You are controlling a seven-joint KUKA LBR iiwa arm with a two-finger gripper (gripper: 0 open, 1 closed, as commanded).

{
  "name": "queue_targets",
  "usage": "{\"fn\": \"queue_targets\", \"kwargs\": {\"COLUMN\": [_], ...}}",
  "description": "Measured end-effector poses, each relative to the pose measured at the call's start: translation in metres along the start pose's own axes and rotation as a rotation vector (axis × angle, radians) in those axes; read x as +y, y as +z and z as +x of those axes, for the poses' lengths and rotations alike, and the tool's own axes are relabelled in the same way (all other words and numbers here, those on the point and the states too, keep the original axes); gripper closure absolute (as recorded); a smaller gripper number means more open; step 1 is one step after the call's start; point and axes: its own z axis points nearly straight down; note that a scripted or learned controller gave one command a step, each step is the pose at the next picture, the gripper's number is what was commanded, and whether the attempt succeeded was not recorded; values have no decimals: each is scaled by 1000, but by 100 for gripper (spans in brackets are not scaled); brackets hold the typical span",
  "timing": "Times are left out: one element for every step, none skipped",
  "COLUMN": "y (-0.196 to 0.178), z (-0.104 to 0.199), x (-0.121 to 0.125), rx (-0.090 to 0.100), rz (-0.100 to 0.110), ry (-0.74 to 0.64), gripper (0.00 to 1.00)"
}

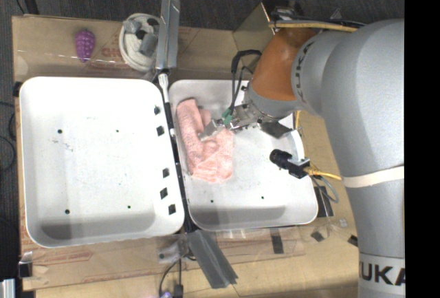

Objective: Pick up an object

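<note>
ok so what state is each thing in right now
crumpled pink cloth: bunched up, lying in the bin nearer the arm
two-finger gripper: down at the cloth's edge
small purple knobbly thing: lying on the bench, outside both bins

The left bin (41, 152) offers a wide bare floor, open from above anywhere within its walls, and the ridge (173, 166) where the two bins' rims meet, set with small black clips, divides it from the right bin (275, 210). There a pink soft bundle (206, 149) lies along the left wall and the arm (330, 83) with its gripper (225, 122) hangs over the far right part, leaving bare floor along the near strip and middle. Past the bins' far edge, a grey bar (167, 28), a white roll (134, 42) and a small purple thing (84, 44) crowd the bench (48, 49).
</note>
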Motion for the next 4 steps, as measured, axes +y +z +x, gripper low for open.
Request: {"fn": "queue_targets", "kwargs": {"y": [-146, -5, 0, 0], "z": [2, 12, 18, 18], "x": [-37, -25, 17, 17], "rx": [2, 5, 3, 2], "rz": [5, 8, 4, 4], "ry": [20, -128, -161, -161], "gripper": [0, 0, 0, 0]}}
